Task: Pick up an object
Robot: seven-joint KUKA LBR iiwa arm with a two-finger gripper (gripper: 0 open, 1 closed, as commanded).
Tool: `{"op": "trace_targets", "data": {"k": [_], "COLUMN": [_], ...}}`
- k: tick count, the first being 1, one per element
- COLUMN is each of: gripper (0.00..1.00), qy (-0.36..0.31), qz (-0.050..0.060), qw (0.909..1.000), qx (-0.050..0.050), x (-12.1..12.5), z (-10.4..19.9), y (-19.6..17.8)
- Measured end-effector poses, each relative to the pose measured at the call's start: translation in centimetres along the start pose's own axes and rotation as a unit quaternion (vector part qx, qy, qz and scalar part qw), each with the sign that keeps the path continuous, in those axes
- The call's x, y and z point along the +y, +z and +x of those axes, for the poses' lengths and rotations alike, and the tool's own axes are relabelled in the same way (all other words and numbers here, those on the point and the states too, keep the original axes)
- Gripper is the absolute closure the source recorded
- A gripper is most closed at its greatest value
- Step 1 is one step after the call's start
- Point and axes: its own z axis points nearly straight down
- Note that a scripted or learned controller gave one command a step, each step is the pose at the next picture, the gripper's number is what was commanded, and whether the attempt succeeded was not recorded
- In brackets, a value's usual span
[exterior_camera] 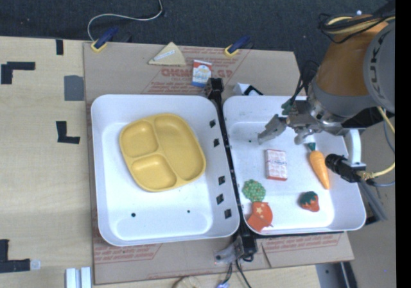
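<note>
In the right bin (244, 113) lie a small pink and white box (277, 165), an orange carrot (319, 169), a strawberry (309, 201), a green broccoli piece (253, 190) and a red tomato-like piece (260, 215). My gripper (287, 131) hangs over the upper part of this bin, open, one finger reaching left and the other right, nothing between them. It is just above the pink box and left of the carrot's top.
The left bin (109, 210) holds a yellow divided plate (162, 151). A small red and white carton (201, 73) and a tan wedge (169, 55) rest on the cardboard behind the bins. The arm's orange and grey body (347, 68) fills the upper right.
</note>
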Motion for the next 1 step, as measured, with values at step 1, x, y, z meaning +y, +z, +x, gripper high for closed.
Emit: {"op": "trace_targets", "data": {"k": [1], "gripper": [0.0], "qy": [0.0], "qz": [-0.003], "qw": [1.0], "qx": [-0.001], "x": [0.63], "z": [-1.31], "y": [11.09]}}
